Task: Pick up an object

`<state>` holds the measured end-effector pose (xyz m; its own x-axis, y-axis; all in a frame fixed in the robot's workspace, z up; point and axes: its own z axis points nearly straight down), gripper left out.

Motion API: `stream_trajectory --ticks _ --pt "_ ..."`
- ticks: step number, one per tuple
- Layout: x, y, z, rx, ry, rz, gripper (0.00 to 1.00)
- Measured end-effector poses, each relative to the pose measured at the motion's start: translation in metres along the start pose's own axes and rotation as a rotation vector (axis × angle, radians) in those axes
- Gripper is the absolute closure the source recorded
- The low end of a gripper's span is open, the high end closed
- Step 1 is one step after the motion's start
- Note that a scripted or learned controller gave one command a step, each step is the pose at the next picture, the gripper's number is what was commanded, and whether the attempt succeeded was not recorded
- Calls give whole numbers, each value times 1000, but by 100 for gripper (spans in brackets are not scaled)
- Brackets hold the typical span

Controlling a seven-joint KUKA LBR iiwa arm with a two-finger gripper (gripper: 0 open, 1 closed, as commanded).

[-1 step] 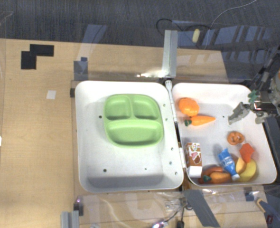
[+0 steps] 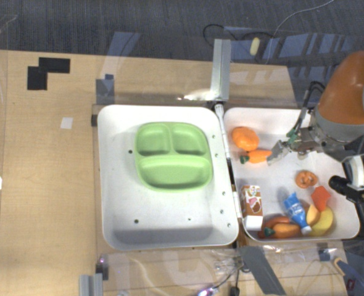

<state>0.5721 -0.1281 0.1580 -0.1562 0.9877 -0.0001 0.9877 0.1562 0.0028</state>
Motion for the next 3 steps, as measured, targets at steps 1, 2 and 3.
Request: stream_trajectory --ticks 1,2,3 --pt "20 68 70 -8 -2 15 0" --pt "22 69 58 -10 0 13 100" --pt "123 116 -29 -4 1 69 100"
